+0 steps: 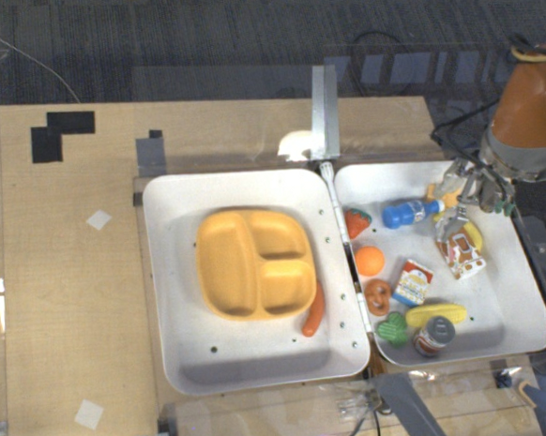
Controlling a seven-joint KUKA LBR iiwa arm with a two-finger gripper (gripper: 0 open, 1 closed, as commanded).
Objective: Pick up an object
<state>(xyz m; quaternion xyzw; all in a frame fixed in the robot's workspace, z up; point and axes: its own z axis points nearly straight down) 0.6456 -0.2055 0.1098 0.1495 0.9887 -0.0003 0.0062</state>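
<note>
The gripper is hovering over the right bin's far right corner, fingers spread apart, gripping nothing, just above a small carton.

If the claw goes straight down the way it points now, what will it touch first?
Most likely the small red and white carton, which lies just beneath the claw in the right bin. The height above it is unclear from this one view.

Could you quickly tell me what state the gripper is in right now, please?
Gripper: over the right bin, above a small carton; open or shut cannot be told.
</note>
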